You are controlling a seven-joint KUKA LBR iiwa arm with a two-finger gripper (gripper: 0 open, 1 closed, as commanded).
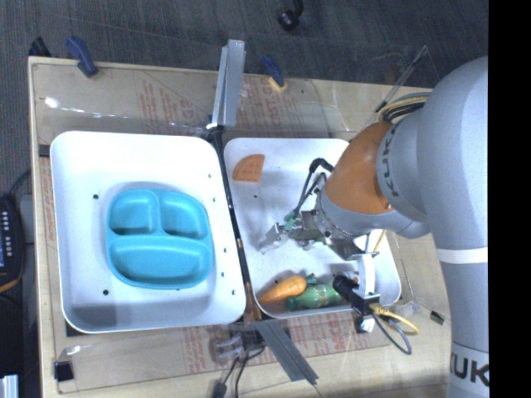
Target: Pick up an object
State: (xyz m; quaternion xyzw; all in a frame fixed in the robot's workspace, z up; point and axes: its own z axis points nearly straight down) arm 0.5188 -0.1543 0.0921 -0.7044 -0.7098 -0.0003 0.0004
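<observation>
Item: carrot (pixel 282 288), front edge of right bin (pixel 274 160), touching green bottle (pixel 319 297). Tool (pixel 278 235) above bin middle; state cannot be told. Advice: descend centred over carrot, clear of bottle.

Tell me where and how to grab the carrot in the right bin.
Grip the carrot across its thick orange middle, coming straight down from above. It lies flat, pointing left, its rear against a green item, so close the fingers across its width, near the free tapered half.
</observation>
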